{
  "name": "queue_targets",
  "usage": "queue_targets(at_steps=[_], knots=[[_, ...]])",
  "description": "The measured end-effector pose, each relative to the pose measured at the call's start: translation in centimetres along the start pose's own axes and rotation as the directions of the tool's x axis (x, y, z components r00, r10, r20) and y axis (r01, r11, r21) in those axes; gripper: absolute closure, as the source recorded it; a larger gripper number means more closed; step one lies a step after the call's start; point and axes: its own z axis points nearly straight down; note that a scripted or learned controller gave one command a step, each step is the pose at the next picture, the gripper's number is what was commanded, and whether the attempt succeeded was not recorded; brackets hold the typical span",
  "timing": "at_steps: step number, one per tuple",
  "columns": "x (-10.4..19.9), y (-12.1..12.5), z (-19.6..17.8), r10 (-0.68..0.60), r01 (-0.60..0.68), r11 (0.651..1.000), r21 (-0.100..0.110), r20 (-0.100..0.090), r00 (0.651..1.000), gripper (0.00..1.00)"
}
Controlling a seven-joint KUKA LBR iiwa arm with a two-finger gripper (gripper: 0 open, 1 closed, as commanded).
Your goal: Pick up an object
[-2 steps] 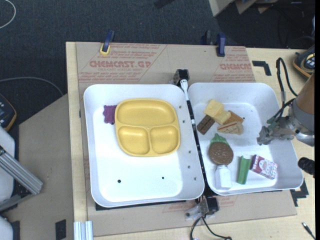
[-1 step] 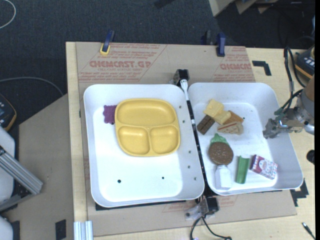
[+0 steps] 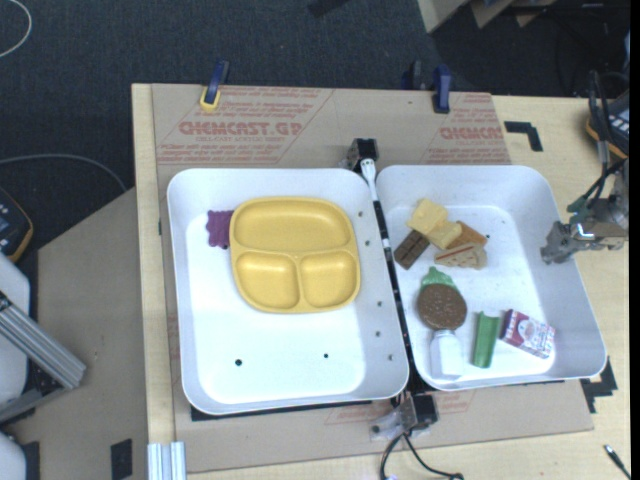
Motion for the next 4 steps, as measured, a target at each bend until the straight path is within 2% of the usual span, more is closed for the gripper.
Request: queue_targets(at_steps=[1,2,3,4], knots=[[3.7,2.3,0.5,0.001,-0.001,1.0,-0.001,0.0,1.0,1.0],[7.8,3.3,0.8,0.001,-0.001,1.0,0.002,-0.001,1.0,1.0],[11.6,5.9,0.4,-0.001,0.001,1.0,-0.001,-0.001,1.0,1.0],[14.3,6.9,0.8,0.0,0.0,1.0,0.0,-0.001,1.0,1.0]])
